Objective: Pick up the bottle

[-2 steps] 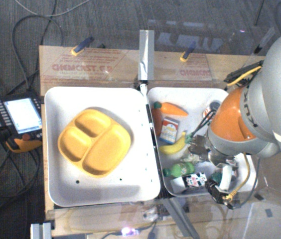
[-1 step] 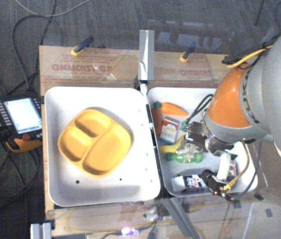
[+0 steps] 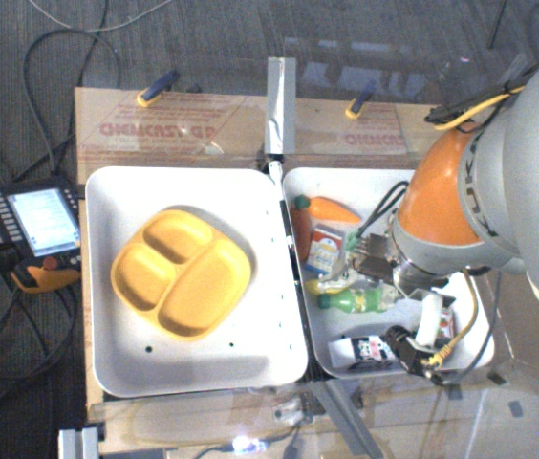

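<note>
1. bottle [image 3: 357,300]: green, with a yellow cap end pointing left, lying on its side in the right bin [image 3: 338,182], near that bin's middle. i judge it light, rigid plastic with a smooth, rounded, rather slippery wall.
2. gripper [image 3: 369,259]: i see it low over the right bin, just above the bottle in this view. i cannot tell how far it is open, nor whether it has hold of anything.
3. neighbours: an orange carton [image 3: 325,235] lies just beyond the bottle, and a black pack [image 3: 373,349] sits near the bin's front wall.
4. left bin [image 3: 107,342]: holds a yellow tray [image 3: 182,273], well apart from the work.
5. grasp advice: i would close across the bottle's mid-body, at right angles to its long axis. a lying round body may roll or squirt out if pinched off-centre.
</note>
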Tool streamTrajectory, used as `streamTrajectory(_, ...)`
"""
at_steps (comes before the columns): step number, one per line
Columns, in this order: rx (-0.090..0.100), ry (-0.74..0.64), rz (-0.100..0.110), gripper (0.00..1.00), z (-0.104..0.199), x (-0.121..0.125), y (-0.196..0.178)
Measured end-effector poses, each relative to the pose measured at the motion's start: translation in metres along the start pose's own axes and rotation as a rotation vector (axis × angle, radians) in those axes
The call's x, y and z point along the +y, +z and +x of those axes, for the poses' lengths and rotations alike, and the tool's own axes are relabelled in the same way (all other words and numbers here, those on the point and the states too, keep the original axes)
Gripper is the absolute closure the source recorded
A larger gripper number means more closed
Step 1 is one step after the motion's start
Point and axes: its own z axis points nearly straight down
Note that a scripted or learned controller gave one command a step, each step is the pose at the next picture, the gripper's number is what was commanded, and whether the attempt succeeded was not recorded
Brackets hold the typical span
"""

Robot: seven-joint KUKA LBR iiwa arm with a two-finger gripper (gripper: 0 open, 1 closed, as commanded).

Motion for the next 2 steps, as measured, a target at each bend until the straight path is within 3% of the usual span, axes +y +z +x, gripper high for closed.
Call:
streamTrajectory(1, 0.008, -0.062, -0.011, 0.00, -0.0519, 0.0208, 0.0937)
streamTrajectory(2, 0.007, -0.062, -0.010, 1.00, -0.0517, 0.0205, 0.0847)
